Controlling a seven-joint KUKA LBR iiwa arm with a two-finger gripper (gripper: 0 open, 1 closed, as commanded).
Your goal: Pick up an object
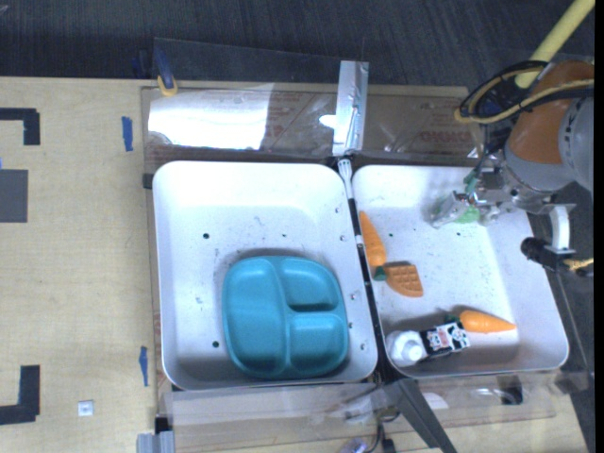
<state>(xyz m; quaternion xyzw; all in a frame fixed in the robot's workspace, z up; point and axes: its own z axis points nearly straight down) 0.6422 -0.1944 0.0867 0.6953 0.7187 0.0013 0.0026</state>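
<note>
End effector [469, 199]: you see it low over the right bin's far corner, poised above a small green item [465, 215]; spread or pressed together, you cannot tell.
Right bin [538, 347]: your candidates lie scattered, well apart — two carrots [373, 242] [486, 323], a waffle piece [406, 278], a small bottle [429, 342].
Left bin [179, 206]: a teal divided tray [283, 315] sits flat, likely too broad to pinch.
Counter [66, 253]: carries both bins.
</note>
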